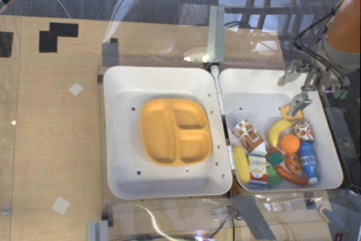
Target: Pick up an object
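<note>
The gripper (pixel 300 100) hangs over the right bin (pixel 248 90) — whether it holds anything, one cannot tell. The toys — banana (pixel 277 131), orange (pixel 290 144) — lie packed; a descent could snag a neighbour.

A heap of toy foods is seen in the near part of the right bin (pixel 237 84). Against the bin's left wall a corn cob (pixel 241 163) is laid lengthwise, with a brown-and-white carton (pixel 248 135) beyond it and a small box (pixel 258 169) beside it. A banana (pixel 277 131) is curved near the bin's middle, an orange (pixel 290 144) touching it. A blue bottle (pixel 308 161) is laid towards the bin's right wall, a red sausage (pixel 292 177) at its near end.
</note>
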{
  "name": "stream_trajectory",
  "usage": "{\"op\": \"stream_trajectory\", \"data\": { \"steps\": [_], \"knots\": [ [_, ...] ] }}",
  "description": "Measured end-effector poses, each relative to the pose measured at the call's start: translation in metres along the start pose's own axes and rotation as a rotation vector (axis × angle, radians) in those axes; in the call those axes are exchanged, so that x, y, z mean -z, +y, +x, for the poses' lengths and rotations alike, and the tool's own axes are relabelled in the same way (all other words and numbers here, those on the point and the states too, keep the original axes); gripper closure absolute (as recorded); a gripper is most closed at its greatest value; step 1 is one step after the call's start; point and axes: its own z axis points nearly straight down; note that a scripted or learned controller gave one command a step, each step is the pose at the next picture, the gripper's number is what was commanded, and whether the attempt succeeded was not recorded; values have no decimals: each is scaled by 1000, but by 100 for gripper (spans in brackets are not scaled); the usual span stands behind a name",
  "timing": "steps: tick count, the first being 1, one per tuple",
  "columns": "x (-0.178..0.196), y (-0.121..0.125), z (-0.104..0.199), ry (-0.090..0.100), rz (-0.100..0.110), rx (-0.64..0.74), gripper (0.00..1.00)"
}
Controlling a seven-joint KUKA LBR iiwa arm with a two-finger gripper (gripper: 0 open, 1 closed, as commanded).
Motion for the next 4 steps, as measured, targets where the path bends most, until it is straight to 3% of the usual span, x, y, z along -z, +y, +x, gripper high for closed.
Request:
{"op": "stream_trajectory", "data": {
  "steps": [1, 2, 3, 4],
  "knots": [
    [-126, -44, 74, -5, 2, -317, 0],
    [-112, -43, 68, -21, 4, -308, 100],
    [-125, -43, 85, -9, 3, -213, 100],
    [-107, -14, 98, 2, 1, -619, 100]
  ]
}}
